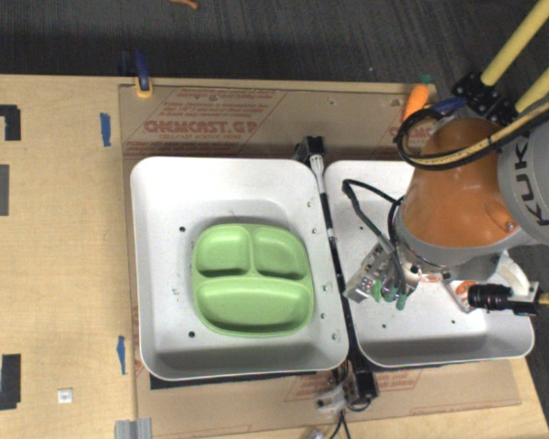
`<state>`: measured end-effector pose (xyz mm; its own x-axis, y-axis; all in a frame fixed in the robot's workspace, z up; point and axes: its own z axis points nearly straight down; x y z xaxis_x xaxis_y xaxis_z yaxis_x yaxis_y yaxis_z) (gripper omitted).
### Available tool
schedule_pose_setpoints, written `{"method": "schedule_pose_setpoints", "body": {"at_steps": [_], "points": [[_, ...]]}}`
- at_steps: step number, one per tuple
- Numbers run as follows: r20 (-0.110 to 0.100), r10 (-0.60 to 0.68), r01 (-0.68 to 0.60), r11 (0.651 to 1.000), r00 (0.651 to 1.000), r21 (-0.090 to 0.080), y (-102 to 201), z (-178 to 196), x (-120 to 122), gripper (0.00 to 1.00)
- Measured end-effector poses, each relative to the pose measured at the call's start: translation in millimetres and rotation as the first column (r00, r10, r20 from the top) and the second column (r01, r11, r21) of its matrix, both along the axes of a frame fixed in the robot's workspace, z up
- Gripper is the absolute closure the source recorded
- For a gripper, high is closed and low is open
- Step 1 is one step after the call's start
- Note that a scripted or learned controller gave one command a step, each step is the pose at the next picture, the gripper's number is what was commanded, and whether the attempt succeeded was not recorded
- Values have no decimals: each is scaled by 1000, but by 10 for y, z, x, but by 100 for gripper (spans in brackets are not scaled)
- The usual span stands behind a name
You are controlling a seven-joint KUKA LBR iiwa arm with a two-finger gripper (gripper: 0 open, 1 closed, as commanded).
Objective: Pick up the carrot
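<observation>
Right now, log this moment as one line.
arm: over right bin | gripper: low inside it | green plate: left bin

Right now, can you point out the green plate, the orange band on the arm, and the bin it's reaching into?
Green plate [252, 279], camera view, its centre divider.
Orange band [457, 190], camera view, its broad front.
Right bin [439, 337], camera view, bare floor near its front wall.
</observation>
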<state>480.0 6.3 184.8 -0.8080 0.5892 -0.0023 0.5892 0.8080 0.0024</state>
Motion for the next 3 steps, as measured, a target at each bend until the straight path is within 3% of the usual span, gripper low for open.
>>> {"method": "schedule_pose_setpoints", "body": {"at_steps": [1, 2, 3], "points": [[0, 280, -280, 960, 960, -1, 531, -1, -2, 100], [0, 529, -529, 848, 848, -1, 555, 0, -3, 100], [1, 716, -716, 698, 698, -4, -264, 403, 112, 100]]}}
